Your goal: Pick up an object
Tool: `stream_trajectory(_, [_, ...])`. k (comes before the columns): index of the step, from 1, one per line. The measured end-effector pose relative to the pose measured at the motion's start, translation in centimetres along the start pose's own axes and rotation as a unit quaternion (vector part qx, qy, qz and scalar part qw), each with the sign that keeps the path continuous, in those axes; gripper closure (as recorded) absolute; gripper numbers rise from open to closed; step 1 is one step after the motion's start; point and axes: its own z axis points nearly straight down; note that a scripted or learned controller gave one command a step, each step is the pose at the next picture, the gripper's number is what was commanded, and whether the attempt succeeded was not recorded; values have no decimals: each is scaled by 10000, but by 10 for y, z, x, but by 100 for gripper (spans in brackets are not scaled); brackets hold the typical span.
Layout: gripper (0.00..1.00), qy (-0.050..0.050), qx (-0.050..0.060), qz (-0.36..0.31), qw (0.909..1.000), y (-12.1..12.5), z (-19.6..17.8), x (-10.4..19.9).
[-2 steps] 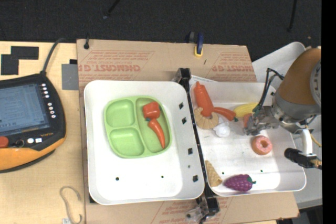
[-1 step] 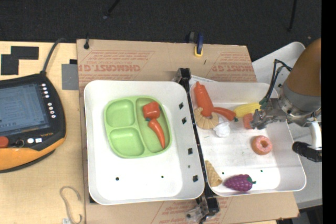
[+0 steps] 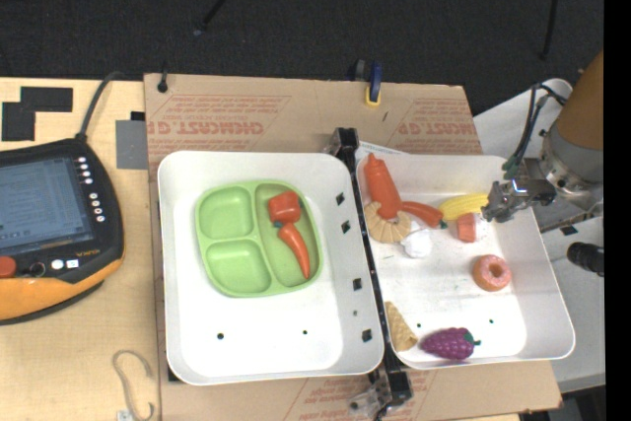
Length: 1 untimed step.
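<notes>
The gripper (image 3: 505, 199) is hovering beside the corn (image 3: 463, 206); it should be centring squarely over it first.

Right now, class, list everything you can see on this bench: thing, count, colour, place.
bins: 2, white, side by side
tray: 1, green, left bin
pepper: 1, red, tray
carrot: 1, orange, tray
sausage: 1, red-orange, right bin
corn: 1, yellow, right bin
doughnut: 1, pink, right bin
grapes: 1, purple, right bin
cone: 1, tan, right bin
pendant: 1, orange-grey, left of bins
hand: 1, dark, beside corn
</notes>
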Motion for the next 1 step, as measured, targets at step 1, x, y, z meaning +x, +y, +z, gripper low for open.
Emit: stream_trajectory(1, [100, 2, 9, 3, 10000, 0, -31, -2])
